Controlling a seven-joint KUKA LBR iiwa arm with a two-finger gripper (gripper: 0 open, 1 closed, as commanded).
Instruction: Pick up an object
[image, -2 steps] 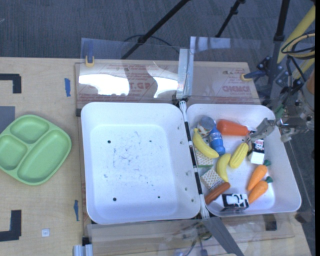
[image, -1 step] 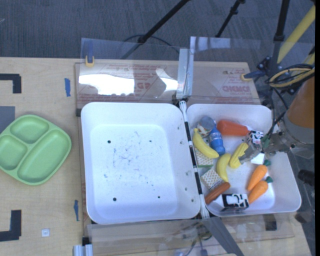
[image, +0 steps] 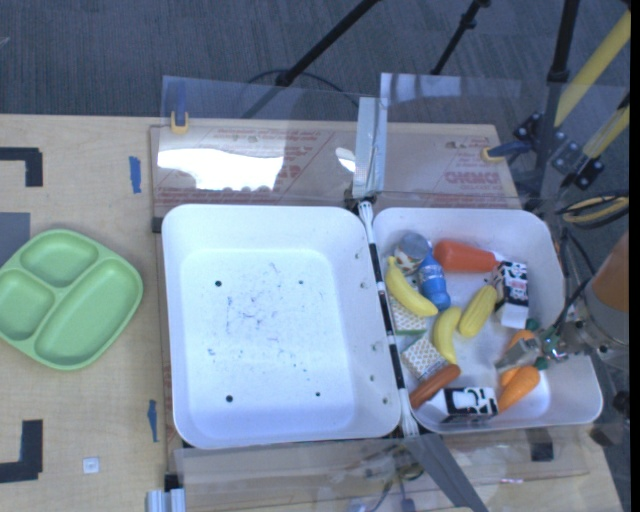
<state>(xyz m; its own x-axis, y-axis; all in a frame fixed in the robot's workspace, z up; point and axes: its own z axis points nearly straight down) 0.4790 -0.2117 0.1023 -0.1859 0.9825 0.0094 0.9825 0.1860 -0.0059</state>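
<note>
**Arm low at the right bin's far edge, pincer among the toys**

We see the bench (image: 90, 150) first, pale wood, carrying two white bins. The left bin (image: 200, 240) lies well to the left of the pincer. The right bin (image: 575, 400) is the one the pincer sits in, close to its right wall.

The arm (image: 612, 285) comes in from the right edge, showing only a short stretch of its orange band, bent down toward the bin's lower right part. The pincer (image: 548, 345) is a small metallic cluster at the arm's end, low over the bin floor. We cannot tell whether it is spread or pressed together, and we cannot tell whether anything sits in it.

Far to the left of the pincer, past both bins, a green divided plate (image: 65, 300) rests on the bench.

Now the toys. An orange-red pepper-like piece (image: 465, 257) lies up and to the left of the pincer. A yellow banana (image: 405, 290) lies farther left, beside a blue bottle (image: 433, 282). A corn cob (image: 478, 310) sits just left of the pincer, with a second banana (image: 445, 335) beside it. A carrot (image: 518, 385) lies just below the pincer, very near it. A sausage (image: 435, 383) and a black-and-white carton (image: 470, 402) lie below and left. A second black-and-white carton (image: 515, 283) stands above the pincer.
</note>
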